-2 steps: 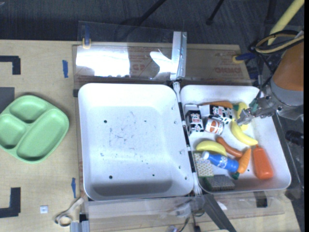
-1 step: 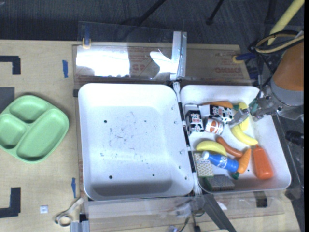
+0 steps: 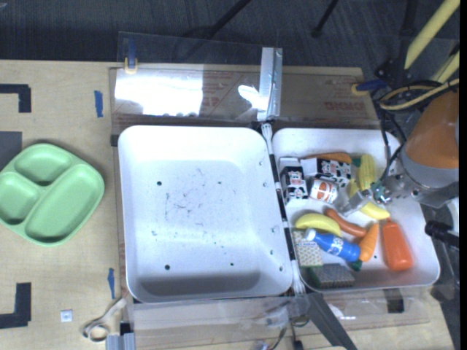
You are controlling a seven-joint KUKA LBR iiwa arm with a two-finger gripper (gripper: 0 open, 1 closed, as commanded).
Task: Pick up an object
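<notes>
The objects to pick from lie heaped in the right bin (image 3: 430, 272). Counted as far as they can be told apart: one yellow banana (image 3: 319, 223) near the middle, a second yellow piece (image 3: 375, 211) just right of the gripper, one corn cob (image 3: 366, 172) toward the back, one blue-and-white bottle (image 3: 334, 244) lying on its side below the banana, one orange carrot (image 3: 368, 243) tilted beside the bottle, one orange block (image 3: 396, 246) at the right, one red-and-white can (image 3: 323, 190), two small black-and-white cartons (image 3: 293, 181) stacked against the left wall, and one sponge-like pad (image 3: 334, 274) at the front. A reddish sausage shape (image 3: 346, 222) lies between banana and carrot.

The gripper (image 3: 363, 197) is low among the pile, between the can and the second yellow piece. Its jaws are small and blurred against the clutter; whether they are spread or closed, or have hold of anything, cannot be told.

The arm (image 3: 432, 148) is cut off by the right edge. The left bin (image 3: 139, 148) sits beside the right one, touching it. On the bench (image 3: 58, 93), well to the left, lies one green divided plate (image 3: 48, 193) with three compartments.
</notes>
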